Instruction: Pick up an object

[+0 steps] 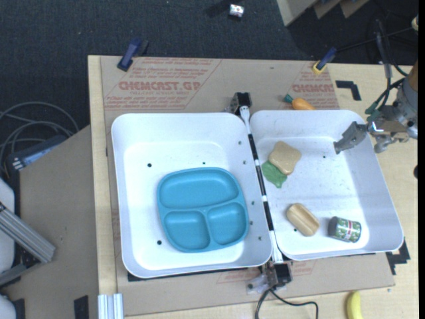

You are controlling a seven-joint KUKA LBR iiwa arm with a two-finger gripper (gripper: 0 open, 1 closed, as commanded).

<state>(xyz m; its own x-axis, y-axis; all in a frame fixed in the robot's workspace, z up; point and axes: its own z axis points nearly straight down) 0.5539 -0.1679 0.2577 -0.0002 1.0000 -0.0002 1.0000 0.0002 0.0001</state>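
Objects in the right bin [372, 178]: tan bread slice [285, 157] overlapping a green leaf [272, 174], bread roll [302, 218], green can [344, 228]. Left bin [133, 145] holds a blue divided plate [200, 207]. Gripper [362, 137] hovers spread apart, grasping nothing, over the right bin's far edge.

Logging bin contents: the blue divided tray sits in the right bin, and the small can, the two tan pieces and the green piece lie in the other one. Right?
Not quite. The camera view shows the blue divided tray in the left bin; the small can, tan pieces and green piece lie in the right bin.

Red print on the cardboard sheet [199, 78] reads "CHEMCAST GP" — probably repeated, partly hidden, at right.
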